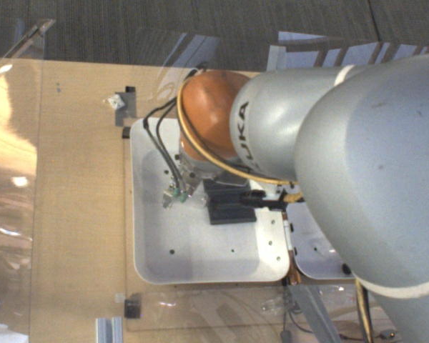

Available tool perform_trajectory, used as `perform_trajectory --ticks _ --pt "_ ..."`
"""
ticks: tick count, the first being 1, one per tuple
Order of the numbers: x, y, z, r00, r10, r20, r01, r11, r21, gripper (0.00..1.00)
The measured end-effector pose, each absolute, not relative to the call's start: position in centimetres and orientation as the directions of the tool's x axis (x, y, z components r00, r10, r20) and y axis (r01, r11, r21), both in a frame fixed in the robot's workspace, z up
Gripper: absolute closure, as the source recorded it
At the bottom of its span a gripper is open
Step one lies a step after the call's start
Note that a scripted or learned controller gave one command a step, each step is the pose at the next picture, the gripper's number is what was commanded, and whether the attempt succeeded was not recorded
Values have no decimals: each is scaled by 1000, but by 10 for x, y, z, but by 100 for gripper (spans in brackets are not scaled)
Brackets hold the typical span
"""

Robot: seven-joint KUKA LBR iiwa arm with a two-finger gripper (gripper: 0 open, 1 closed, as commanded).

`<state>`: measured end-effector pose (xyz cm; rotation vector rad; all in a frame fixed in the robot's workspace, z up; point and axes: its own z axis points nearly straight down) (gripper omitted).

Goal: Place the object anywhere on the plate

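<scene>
The gripper (174, 194) is seen low over the left bin (200, 259), near the bin's left side and a little above its middle. It cannot be told whether the gripper is spread or pressed together, because it is small and partly covered in the camera view. A small pale green bit (170, 198) is seen right at its tip. It cannot be told whether this bit is part of the gripper or a thing of its own.

Thin black cables (158, 136) are seen running up from the gripper to the orange band (206, 118) of the arm. Behind the band, the big grey arm (357, 163) is stretched in from the right, and a large part of both bins is covered by it. Where the object lies cannot be told for that reason.

The bare white floor of the left bin is seen below the gripper, with a few small dark dots (171, 251) on it. Only a corner of the right bin (318, 254) is seen, just beside the left bin and under the arm.

Both bins are set on a pale wooden bench (71, 206). A small black block (129, 103) is fixed to the bench near the top left corner of the left bin, and another small black piece (132, 307) is fixed below its bottom left corner. A dark grey floor (200, 13) is seen past the far edge of the bench.
</scene>
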<state>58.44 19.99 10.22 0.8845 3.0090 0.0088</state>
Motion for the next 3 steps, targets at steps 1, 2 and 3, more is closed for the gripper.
perform_trajectory --ticks 1,2,3 --pt "663 236 190 -948 319 -7 318 948 7 100" --pt "664 237 203 -948 318 -13 318 948 14 100" --pt "655 236 214 -981 -191 -10 -191 981 4 100"
